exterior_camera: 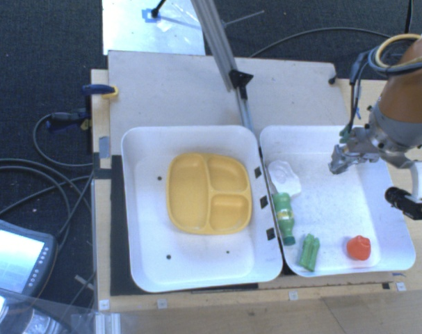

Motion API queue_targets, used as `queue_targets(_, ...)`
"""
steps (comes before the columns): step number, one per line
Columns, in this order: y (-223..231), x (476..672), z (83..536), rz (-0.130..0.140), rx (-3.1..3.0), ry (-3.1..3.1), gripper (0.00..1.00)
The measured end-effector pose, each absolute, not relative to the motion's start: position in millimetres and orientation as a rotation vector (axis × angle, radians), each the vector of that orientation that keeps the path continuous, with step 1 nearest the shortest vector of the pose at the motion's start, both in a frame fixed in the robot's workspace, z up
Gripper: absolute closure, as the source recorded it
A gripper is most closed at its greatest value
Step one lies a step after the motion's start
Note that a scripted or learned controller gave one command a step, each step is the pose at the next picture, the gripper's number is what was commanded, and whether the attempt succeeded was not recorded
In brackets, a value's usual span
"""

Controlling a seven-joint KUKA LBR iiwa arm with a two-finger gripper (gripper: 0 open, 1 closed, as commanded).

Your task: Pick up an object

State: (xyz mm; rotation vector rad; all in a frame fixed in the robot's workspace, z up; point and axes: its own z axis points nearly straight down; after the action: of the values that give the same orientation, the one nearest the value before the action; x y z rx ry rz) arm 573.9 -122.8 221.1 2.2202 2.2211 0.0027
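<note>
From above, the bench carries two white bins side by side. The left bin (138, 207) holds a yellow tray (209, 193) with three compartments, lying flat near its middle and touching no wall. The right bin (398, 252) holds the loose items, any of which could serve as the pick: a white wad (285, 177) near the left wall, a green bottle (284, 217) lying just below it along that wall, a green block (309, 252) by the near edge, and an orange cap (359, 248) toward the near right corner. All four sit apart enough to be approached singly, the bottle and wad being closest together. The gripper (341, 160) hangs over the far right part of the right bin, above bare floor and well apart from every item, likely poised before a descent. I cannot tell how its jaws stand; nothing is seen between them.
</note>
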Motion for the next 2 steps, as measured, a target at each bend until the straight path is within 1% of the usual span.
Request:
queue_targets(1, -70, 592.6, 217, 0.005, 2.208, 2.234, 1.00)
queue_targets(2, -6, 604.8, 224, 0.007, 2.207, 2.236, 1.00)
